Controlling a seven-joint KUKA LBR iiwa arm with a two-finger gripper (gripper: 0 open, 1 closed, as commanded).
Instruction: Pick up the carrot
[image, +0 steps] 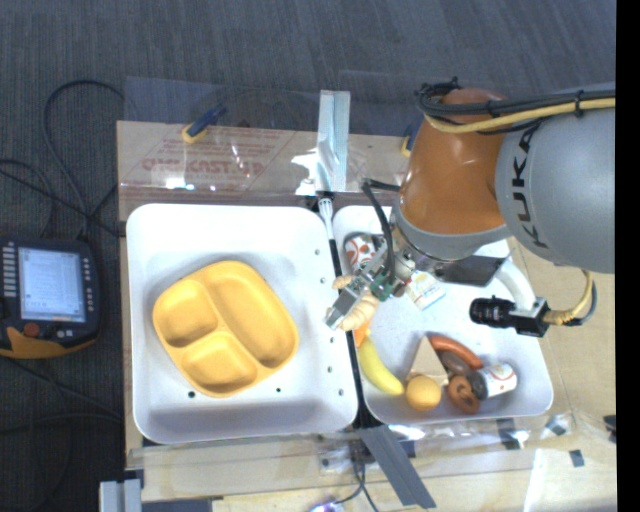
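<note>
- The gripper (349, 303) hung over the divider between the two white bins, and its fingers clasped one carrot (358, 313) at its upper end.
- One banana (378, 368) lay just below the gripper, in the right bin (530, 395).
- One yellow three-compartment tray (224, 325) sat to its left, in the left bin (160, 235).
- One lemon (423, 392) rested lower right, beside the banana.

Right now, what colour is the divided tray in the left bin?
Yellow. The tray shows best in the camera view.
</note>
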